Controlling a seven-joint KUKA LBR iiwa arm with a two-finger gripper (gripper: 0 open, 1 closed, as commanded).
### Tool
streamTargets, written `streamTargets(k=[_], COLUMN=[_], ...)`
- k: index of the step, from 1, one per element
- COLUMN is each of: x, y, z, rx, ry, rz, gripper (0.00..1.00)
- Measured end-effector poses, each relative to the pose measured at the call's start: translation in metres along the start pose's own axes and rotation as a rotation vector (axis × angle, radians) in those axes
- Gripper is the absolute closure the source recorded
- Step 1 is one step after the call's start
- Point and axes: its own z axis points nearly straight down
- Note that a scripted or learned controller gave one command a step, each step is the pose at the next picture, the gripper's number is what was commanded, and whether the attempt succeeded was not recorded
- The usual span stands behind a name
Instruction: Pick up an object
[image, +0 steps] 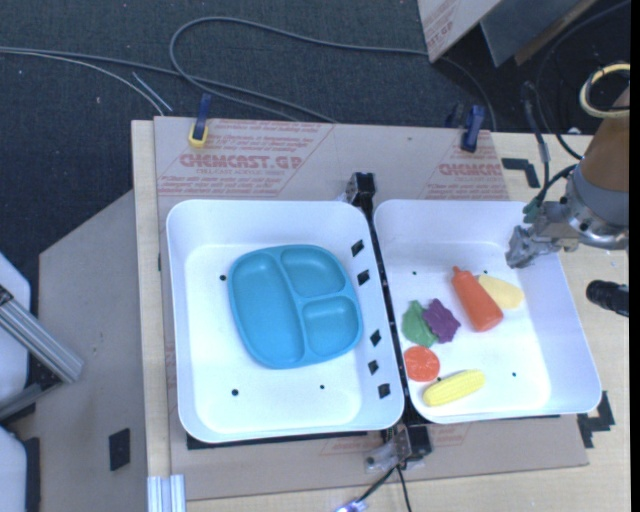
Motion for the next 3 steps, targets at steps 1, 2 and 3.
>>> streamTargets(k=[1, 2, 3], x=[0.003, 0.002, 0.042], y=[0.008, 0.009, -0.008], z=[-0.063, -0.114, -0.102], rx=[-0.002, 0.0, 0.01], ry=[0.0, 0.0, 0.004], rz=[0.0, 0.0, -0.002], gripper=[1.0, 1.0, 1.0])
